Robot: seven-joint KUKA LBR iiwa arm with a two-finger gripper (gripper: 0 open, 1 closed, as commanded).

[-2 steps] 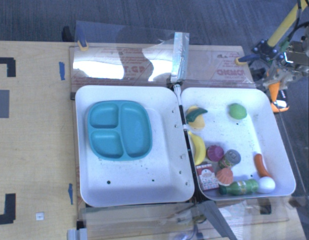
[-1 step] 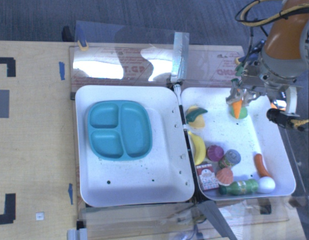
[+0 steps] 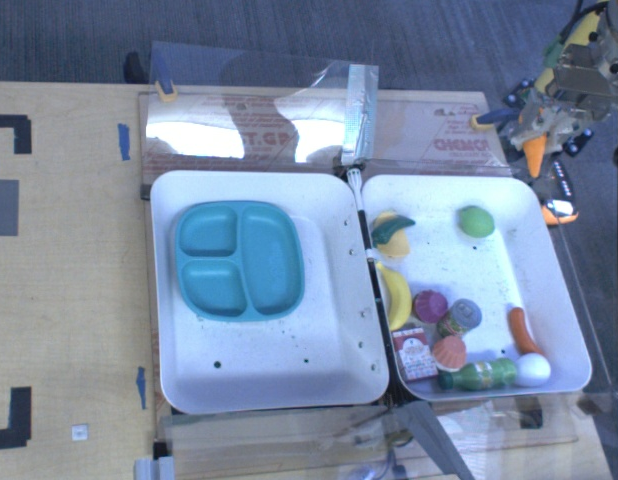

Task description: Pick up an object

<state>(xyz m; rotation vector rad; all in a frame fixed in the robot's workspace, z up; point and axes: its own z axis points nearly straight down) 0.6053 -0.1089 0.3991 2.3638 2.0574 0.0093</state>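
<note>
Camera view: gripper (image 3: 545, 140) parked beyond right bin (image 3: 567, 298) corner, finger state can't tell tbh; green ball (image 3: 477, 221) nearest, just down-left.

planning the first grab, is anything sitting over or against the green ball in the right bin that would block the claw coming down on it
Nothing visible does. The green ball lies alone on bare floor near the far corner of the right bin, apart from the banana and the other toys clustered nearer the front.

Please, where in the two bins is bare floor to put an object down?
Left bin: bare strip right of and below the blue tray. Right bin: bare middle between the green ball and the carrot. Crowded along its front and left wall, around the banana.
</note>
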